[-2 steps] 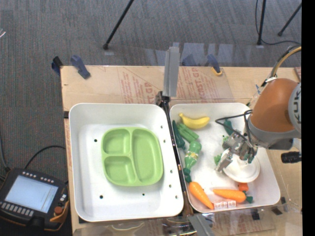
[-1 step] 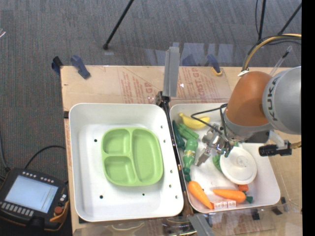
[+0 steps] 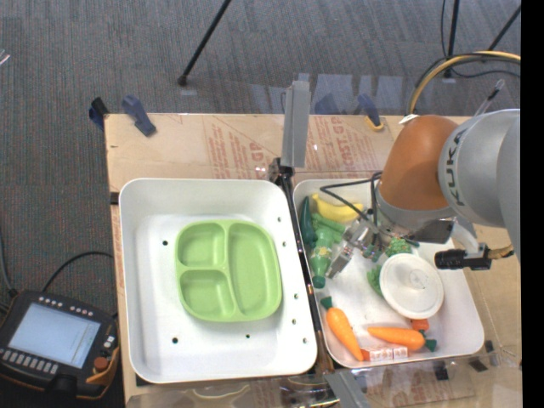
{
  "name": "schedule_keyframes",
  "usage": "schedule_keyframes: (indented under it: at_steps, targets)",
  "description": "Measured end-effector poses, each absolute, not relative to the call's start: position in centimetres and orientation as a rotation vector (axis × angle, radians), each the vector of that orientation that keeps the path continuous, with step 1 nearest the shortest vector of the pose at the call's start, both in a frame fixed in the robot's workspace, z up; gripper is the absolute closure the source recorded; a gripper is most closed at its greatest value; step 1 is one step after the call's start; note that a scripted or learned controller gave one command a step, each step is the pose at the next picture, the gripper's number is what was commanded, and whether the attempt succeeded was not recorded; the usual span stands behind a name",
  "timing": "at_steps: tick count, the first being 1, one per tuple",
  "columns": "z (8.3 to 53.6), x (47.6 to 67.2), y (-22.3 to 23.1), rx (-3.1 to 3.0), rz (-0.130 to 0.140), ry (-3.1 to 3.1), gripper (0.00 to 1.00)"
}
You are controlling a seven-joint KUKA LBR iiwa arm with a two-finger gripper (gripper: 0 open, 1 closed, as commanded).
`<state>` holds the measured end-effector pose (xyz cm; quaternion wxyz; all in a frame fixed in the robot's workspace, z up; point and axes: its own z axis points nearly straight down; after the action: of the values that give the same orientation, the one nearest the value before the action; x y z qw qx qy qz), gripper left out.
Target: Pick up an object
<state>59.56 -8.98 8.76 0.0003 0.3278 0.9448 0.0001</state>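
My gripper hangs low over the upper left part of the right bin, pointing down and to the left. It sits right beside a green bottle-shaped toy, and I cannot make out contact between them. Behind the gripper lies a yellow banana. To its right, a white round lid rests on some green leafy toys. Two orange carrots lie near the bin's front wall. The arm's orange band and grey wrist hide the bin's back right corner.
The left bin holds a light green divided plate at its middle. A dark green long toy lies against the right bin's left wall. A grey upright post stands behind the wall between the bins. A teach pendant sits at the lower left.
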Motion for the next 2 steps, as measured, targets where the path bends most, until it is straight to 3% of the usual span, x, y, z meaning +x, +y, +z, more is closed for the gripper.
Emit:
schedule_keyframes:
  at_steps: [1,2]
  targets:
    - [8.68,55.75,-11.75,1.339,0.0,2.845,0.0]
    - [9.64,55.79,-11.74,1.334,0.0,2.848,1.0]
